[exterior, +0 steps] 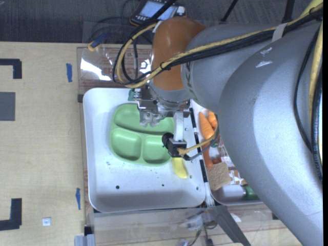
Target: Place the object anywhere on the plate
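Yellow object (180,168), banana-like in shape, is what we take to be the task's thing; we see it lying on the floor of the left white bin (102,188), just beside the lower right edge of the green plate (130,142) and close to the divider between the two bins. Whether it touches the plate's rim we cannot tell, but it is not on the plate. We see the plate as a light green, sectioned dish with three compartments, sitting in the upper middle of the left bin. The gripper (150,118) hangs over the upper right part of the plate, its metal fingers pointing down toward the upper compartment; we cannot tell how far apart they stand, and we see nothing between them. Above it we see the orange band (171,50) and the large grey arm (266,111), which covers most of the right bin (225,196). In what shows of that right bin we make out an orange carrot-like piece (206,125) near the divider, a brown spongy block (219,174) below it, and a small green item (249,192) at the lower edge. We also see a few dark specks scattered on the left bin's floor below the plate.
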`<state>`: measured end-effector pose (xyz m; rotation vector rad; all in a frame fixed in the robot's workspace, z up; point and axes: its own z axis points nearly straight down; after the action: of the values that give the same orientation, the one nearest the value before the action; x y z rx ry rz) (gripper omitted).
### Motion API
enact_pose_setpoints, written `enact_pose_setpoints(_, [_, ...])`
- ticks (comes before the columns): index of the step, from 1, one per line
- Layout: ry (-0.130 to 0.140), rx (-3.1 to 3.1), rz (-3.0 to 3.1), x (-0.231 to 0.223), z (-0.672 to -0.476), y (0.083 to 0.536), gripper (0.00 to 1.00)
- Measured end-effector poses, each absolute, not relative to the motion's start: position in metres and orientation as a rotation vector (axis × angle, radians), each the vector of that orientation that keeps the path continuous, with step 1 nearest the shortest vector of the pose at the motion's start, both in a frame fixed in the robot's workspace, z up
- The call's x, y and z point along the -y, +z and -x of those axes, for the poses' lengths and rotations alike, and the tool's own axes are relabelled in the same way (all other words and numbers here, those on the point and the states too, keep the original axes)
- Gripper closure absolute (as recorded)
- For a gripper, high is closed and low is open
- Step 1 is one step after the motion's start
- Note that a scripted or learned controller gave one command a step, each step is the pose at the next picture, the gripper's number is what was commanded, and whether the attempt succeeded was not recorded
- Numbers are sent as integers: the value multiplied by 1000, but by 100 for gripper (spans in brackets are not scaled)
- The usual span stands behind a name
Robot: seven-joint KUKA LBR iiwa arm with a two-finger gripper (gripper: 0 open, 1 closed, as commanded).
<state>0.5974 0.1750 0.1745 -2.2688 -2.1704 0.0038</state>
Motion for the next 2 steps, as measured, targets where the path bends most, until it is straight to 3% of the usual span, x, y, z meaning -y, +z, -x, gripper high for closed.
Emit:
enact_pose_setpoints(1, [0,2045,2386,-165,-626,218,100])
enact_pose_setpoints(2, [0,2334,2103,-193,-624,110,100])
